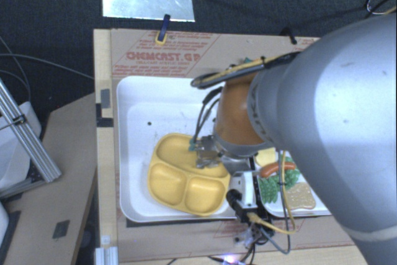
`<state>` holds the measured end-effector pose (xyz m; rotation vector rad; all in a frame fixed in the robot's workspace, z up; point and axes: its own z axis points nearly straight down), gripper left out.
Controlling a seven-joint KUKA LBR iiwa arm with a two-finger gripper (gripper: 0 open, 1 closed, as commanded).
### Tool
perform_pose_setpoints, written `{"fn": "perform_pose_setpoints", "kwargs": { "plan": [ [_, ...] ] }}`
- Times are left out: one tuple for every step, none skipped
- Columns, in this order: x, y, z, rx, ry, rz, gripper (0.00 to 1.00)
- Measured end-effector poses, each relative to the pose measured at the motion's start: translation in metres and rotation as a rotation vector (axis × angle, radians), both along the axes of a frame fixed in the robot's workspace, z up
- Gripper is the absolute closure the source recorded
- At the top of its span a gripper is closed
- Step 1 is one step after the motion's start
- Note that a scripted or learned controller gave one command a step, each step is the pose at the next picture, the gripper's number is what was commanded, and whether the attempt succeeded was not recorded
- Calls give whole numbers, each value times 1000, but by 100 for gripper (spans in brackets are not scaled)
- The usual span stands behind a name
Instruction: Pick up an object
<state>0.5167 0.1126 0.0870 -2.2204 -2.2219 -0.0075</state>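
Yellow divided tray (186, 180) against left bin's (133, 133) front wall, bare floor behind, jaws' state unreadable above tray's rim.

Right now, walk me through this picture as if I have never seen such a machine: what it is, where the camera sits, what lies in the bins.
The camera looks down from above at a slant. The big grey shape is a robot arm with an orange band, reaching in from the right. Its end effector hangs over a yellow divided tray lying in the left white bin. Whether it grips anything cannot be seen. The right bin, mostly hidden by the arm, holds colourful toy food.
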Motion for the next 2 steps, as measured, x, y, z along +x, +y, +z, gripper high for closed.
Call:
{"fn": "perform_pose_setpoints", "kwargs": {
  "plan": [
    [-19, 57, 4, -11, -46, -4, 100],
    [58, 121, 0, -6, 2, 6, 100]
  ]
}}
